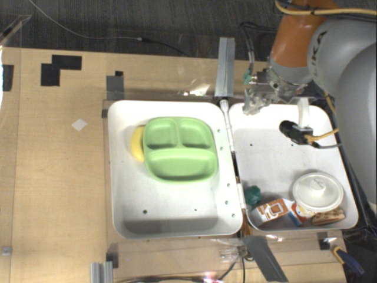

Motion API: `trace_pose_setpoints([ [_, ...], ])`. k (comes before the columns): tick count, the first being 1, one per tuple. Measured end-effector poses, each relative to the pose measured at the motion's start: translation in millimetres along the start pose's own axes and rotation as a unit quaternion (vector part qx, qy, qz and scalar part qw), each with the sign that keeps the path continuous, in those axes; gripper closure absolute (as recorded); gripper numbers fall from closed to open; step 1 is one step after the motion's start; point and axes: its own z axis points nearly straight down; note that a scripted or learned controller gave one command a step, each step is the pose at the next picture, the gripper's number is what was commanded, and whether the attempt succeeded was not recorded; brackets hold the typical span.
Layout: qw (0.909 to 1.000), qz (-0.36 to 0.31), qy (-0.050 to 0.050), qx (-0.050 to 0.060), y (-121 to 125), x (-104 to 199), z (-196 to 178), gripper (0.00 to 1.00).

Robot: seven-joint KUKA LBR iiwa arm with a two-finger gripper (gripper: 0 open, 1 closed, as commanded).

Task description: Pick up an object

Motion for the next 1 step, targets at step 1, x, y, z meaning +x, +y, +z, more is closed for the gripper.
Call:
trace_pose_setpoints([
  [1, 1.0000, 0.004, 0.000, 0.000, 3.1, -7.4, 11.2, 1.00],
])
